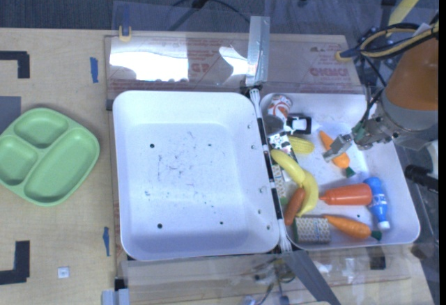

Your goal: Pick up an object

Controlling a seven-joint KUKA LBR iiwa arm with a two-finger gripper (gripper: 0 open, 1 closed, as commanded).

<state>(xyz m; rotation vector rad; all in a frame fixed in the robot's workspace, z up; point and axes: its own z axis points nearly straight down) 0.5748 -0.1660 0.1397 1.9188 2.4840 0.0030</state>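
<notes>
reaching in from the right, the arm (pixel 411 81) holds its jaws (pixel 341 146) low over the right bin (pixel 408 189), narrow around a small orange piece (pixel 340 154) that sits between the fingers, just above a small carrot (pixel 326 138). below lie a yellow banana (pixel 298 171), an orange bottle (pixel 345 194), a blue bottle (pixel 376 202) and a longer carrot (pixel 348 227). the left bin (pixel 188 171) shows only faint scribbles. red printing on the clear panel (pixel 327 63) behind is too blurred to read. a green divided plate (pixel 45 155) rests on the surface (pixel 56 248).
</notes>
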